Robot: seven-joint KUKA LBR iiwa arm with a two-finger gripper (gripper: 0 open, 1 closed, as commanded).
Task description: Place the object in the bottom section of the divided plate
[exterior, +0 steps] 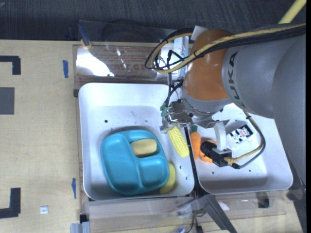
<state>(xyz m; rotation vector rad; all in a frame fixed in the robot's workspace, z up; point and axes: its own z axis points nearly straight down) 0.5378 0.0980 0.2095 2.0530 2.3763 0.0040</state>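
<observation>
Two bins (92, 130); corn (178, 141) w/ carrot (195, 142) by divider.

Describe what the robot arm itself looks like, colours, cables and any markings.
The arm is bulky and grey, with KUKA lettering and a rounded orange band above the wrist. Black and yellow cables loop beside it. The tool is small, metallic and dark.

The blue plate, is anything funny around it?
Yes. The plate sits tilted in the left bin. A yellow thing is stuck under its lower right edge instead of in a section. The corn lies against the bin's right wall, outside the plate. One tan piece sits in a section.
</observation>
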